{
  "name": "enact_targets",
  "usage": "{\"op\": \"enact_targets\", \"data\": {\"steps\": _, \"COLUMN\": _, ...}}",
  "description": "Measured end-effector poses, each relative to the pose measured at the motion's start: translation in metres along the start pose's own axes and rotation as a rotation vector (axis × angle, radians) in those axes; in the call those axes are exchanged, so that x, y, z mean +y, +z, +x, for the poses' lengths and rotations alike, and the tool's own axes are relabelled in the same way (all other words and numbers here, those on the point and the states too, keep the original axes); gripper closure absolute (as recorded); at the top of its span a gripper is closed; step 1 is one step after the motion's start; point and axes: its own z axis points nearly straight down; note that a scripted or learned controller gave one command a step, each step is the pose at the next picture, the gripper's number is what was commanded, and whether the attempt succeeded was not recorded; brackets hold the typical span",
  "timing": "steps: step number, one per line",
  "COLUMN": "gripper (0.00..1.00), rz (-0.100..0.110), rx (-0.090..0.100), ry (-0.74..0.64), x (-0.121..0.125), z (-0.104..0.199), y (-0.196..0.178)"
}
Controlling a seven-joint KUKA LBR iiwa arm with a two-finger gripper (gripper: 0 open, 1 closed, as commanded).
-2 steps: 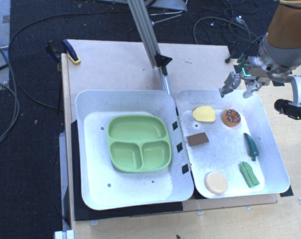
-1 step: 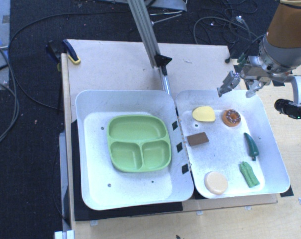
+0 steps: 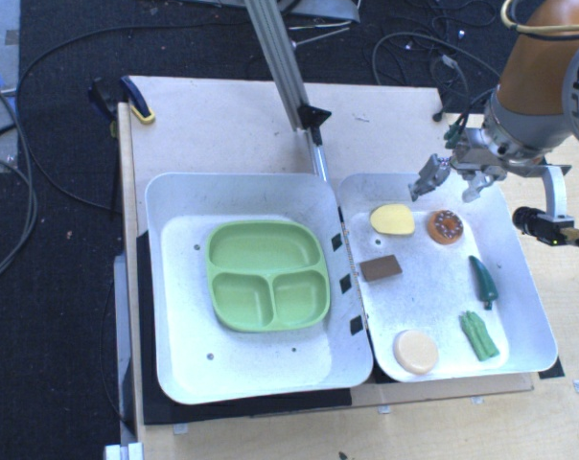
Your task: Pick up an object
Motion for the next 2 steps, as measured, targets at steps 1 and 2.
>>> {"op": "enact_targets", "data": {"steps": 1, "gripper": 0.00, "rz": 0.001, "rx": 0.001, "ry": -0.001, "x": -0.009, "z": 0.005, "y": 0.052}}
{"op": "enact_targets", "data": {"steps": 2, "gripper": 0.00, "rz": 0.002, "rx": 0.001, "ry": -0.001, "x": -0.016, "z": 0.013, "y": 0.111}}
